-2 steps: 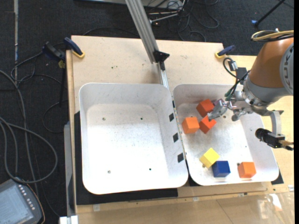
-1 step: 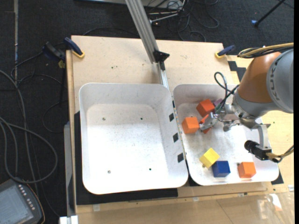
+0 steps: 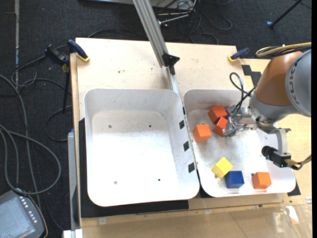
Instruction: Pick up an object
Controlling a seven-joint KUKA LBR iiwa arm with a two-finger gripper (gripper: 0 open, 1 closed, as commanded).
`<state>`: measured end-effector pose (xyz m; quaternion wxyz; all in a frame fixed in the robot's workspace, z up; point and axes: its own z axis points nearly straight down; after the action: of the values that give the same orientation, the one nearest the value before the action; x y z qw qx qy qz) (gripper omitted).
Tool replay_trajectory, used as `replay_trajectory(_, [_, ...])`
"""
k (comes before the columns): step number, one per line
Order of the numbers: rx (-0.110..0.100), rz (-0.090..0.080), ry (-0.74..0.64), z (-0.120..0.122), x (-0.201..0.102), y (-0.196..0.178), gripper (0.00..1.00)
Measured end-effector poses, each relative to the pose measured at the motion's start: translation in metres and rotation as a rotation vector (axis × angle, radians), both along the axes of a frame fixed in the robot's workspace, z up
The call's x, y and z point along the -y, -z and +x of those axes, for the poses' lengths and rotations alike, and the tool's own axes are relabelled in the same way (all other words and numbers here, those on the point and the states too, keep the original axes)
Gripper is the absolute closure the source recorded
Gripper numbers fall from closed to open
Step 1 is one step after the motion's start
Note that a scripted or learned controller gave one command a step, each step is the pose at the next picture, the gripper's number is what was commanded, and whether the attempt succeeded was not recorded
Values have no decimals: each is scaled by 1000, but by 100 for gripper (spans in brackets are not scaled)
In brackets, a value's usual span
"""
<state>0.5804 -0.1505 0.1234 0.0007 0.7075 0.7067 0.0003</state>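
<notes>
Two shallow white plastic bins sit side by side on the pale wooden tabletop (image 3: 124, 63): the left bin (image 3: 99, 113) and the right bin (image 3: 277, 182), which carries all the loose pieces. From three o'clock the grey arm with its orange band (image 3: 277, 78) reaches over the right bin, and its claw (image 3: 231, 127) is down among a cluster of blocks near the bin's twelve o'clock end. Whether the claw is spread or pressed together cannot be told at this slant, and nothing shows plainly between its tips. Six small blocks can be counted: four orange, one yellow, one blue. Nearest is the orange-red block (image 3: 221, 126), touching the claw on its nine o'clock side; another orange cube (image 3: 217, 113) lies just at eleven o'clock, a third orange block (image 3: 201, 132) further toward nine. Well apart at six o'clock lie the yellow cube (image 3: 222, 167), blue cube (image 3: 234, 179) and last orange cube (image 3: 261, 180).
</notes>
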Motion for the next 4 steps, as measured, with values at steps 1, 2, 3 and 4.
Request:
replay_trajectory(1, [4,-1,-3,5,0,-43,100])
replay_trajectory(2, [5,-1,-5,4,-7,-90,100])
replay_trajectory(3, [4,-1,-4,5,-7,-122,100])
replay_trajectory(4, [0,3,-9,7,-68,-127,100])
